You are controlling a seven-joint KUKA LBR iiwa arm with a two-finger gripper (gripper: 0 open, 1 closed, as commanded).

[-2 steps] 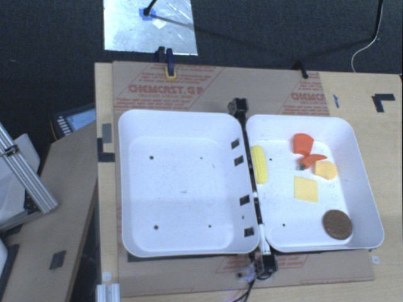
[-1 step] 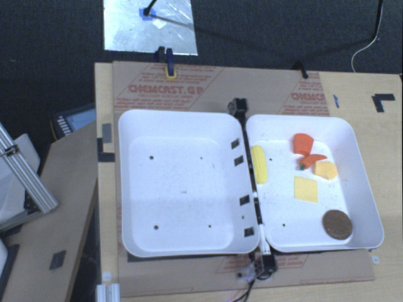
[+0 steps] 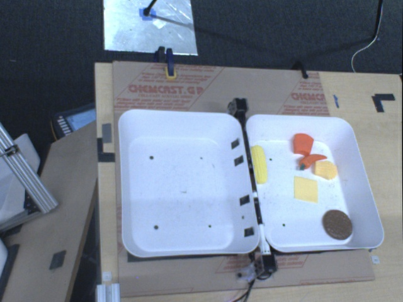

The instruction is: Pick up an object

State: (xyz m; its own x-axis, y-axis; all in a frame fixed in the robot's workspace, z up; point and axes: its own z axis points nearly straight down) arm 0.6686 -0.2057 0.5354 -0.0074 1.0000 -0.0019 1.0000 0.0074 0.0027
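Observation:
Several small objects lie in the right bin [image 3: 362, 175]. A yellow corn cob [image 3: 259, 163] rests along its left wall. An orange cup-like piece [image 3: 302, 143] sits near the back, with a small orange carrot-like piece [image 3: 311, 160] just in front of it. Beside that piece is a yellow-orange chunk [image 3: 326, 170]. A flat yellow square [image 3: 306, 189] lies in the middle, and a brown round disc [image 3: 337, 224] sits at the front right corner.
The left bin [image 3: 182, 181] stands beside the right one, joined by black clips along the shared wall. Both rest on a cardboard sheet [image 3: 189, 87]. A shiny metal plate [image 3: 150, 16] lies on the dark floor behind, and an aluminium frame [image 3: 25, 175] stands at left.

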